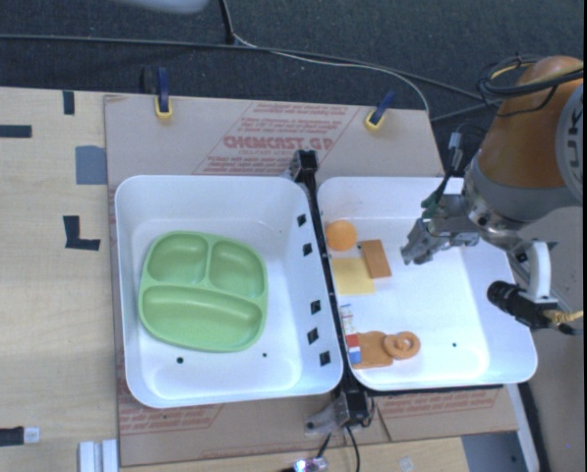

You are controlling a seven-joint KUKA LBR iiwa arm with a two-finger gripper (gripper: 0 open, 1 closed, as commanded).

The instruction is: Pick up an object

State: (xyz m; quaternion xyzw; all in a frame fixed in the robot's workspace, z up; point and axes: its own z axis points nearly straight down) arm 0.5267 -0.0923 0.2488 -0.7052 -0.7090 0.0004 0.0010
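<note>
Divided plate point(204, 290) in left bin point(136, 205); ball point(341, 235), two blocks, toy in right bin point(470, 362).

Four small objects are gathered along the left wall of the right bin point(470, 357): an orange ball point(341, 235) nearest the far edge, a brown block point(376, 260) just beside it, a flat yellow square point(353, 276) below, and an orange coiled piece point(386, 347) near the front edge.
</note>
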